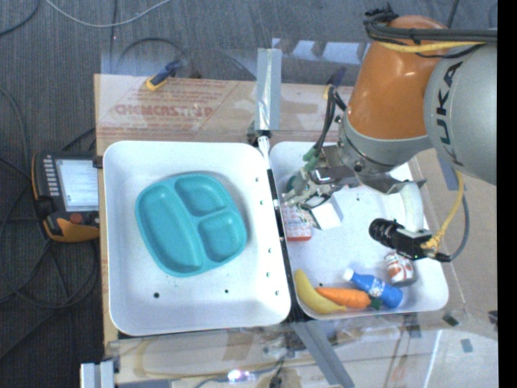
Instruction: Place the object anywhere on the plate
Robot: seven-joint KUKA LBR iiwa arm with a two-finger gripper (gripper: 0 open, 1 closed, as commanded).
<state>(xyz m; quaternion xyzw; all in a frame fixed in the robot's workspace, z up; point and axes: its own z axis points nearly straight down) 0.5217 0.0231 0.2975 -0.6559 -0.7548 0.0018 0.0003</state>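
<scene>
A teal plate point(191, 221) with three compartments lies in the left white bin point(121, 297). My gripper point(300, 187) is low over the left side of the right bin point(428, 297), close to the wall between the bins. Just below it lies a small red and white carton point(297, 225), with a white tag-like piece point(327, 214) beside it. The arm's wrist hides much of the gripper, and no object shows in its grasp. Nothing lies on the plate.
Along the right bin's front edge lie a yellow banana point(311, 296), an orange carrot point(343, 297), a blue and white bottle point(376, 288) and a small can point(400, 269). A black cylinder with a yellow cable point(390, 234) juts over the bin. The big orange and grey arm covers the bin's back.
</scene>
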